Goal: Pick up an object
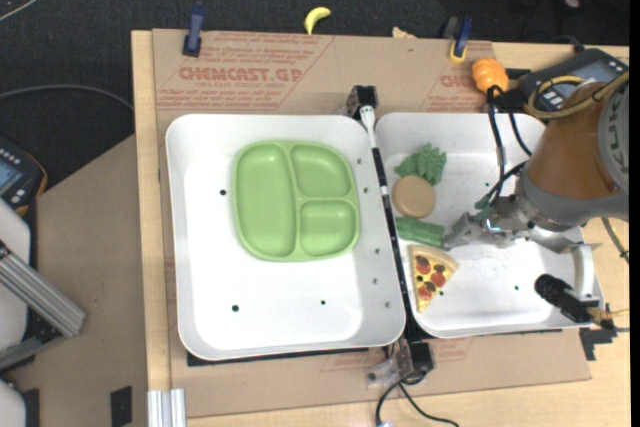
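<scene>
1. In the right bin (pixel 470 315), the gripper (pixel 462 233) sits low over the floor, just right of the toy food clustered against the bin's left wall.
2. Nearest target: the green stick (pixel 420 232). It lies immediately left of the gripper tip, apparently touching or nearly so. Its long axis runs from upper left to lower right, roughly across the gripper's line of approach.
3. Other candidates: the tan disc (pixel 414 197) lies up and left of the tip; the pizza slice (pixel 431 275) lies down and left; the leafy green piece (pixel 424 162) is farthest up.
4. Finger state: cannot be determined; the tip is small and blurred against the white floor. Nothing is visibly lifted.
5. Arm pose: the arm (pixel 570 165) enters from the right, orange band above the wrist, and the wrist is angled down and leftward toward the bin's centre.
6. Left bin (pixel 190 245): holds a green divided plate (pixel 296 201), well apart from the gripper.
7. Assessment: a short leftward shift would probably centre the gripper on the stick.
</scene>
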Tool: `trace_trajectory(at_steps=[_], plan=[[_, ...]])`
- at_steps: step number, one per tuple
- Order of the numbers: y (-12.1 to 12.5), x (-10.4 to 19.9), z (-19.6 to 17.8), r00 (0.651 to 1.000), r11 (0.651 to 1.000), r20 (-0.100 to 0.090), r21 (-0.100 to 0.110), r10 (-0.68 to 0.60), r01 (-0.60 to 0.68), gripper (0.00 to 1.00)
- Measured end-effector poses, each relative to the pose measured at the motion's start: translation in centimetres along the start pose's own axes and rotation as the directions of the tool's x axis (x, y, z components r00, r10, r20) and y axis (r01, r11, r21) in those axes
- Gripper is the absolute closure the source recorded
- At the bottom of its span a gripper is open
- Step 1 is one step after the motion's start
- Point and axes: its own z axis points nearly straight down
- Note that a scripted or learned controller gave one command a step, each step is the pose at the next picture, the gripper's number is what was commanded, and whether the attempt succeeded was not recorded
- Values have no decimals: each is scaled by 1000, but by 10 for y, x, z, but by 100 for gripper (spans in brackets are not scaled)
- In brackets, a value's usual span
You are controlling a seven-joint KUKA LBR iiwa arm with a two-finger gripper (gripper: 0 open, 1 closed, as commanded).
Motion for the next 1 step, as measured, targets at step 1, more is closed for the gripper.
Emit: trace_trajectory(at_steps=[1], plan=[[-13, 143, -109, 1000, 1000, -1, -22, -18, 18, 0]])
